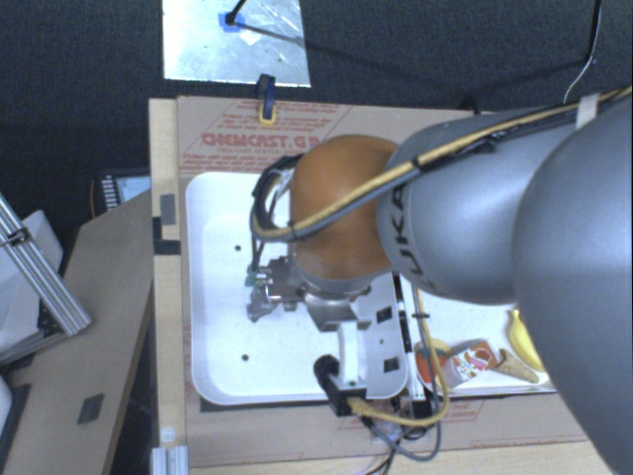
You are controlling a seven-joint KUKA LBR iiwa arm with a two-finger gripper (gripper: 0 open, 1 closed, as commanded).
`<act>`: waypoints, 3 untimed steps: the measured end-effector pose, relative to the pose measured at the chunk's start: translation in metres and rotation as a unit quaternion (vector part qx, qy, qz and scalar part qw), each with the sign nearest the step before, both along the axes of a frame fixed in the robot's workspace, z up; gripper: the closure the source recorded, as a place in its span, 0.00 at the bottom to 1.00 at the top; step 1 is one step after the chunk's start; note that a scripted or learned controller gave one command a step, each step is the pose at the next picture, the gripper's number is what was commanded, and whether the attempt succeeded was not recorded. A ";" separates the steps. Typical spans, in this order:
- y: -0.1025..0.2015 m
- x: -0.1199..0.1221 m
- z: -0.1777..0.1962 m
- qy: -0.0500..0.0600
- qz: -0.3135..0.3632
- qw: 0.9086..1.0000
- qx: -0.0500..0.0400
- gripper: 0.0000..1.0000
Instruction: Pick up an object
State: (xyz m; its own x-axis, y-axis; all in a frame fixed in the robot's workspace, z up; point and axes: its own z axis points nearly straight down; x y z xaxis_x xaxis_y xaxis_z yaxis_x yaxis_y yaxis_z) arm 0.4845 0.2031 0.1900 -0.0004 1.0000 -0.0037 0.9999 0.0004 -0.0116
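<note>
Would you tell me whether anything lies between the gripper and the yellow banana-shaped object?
Yes: the red-and-white packet lies beside the yellow banana-shaped object, on the side facing the gripper over the left white bin.

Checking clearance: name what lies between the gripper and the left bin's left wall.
Camera view: just bare bin floor between the gripper and that wall.

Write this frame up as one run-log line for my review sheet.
pincer: over left bin, no object seen in it | right bin: banana, red-and-white packet | pick: not yet done
</note>
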 end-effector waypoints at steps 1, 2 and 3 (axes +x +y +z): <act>0.032 0.056 -0.110 -0.006 0.001 1.000 0.002 0.00; 0.031 0.011 -0.106 -0.004 0.000 1.000 0.002 0.00; 0.032 0.014 -0.095 -0.006 -0.001 1.000 0.003 1.00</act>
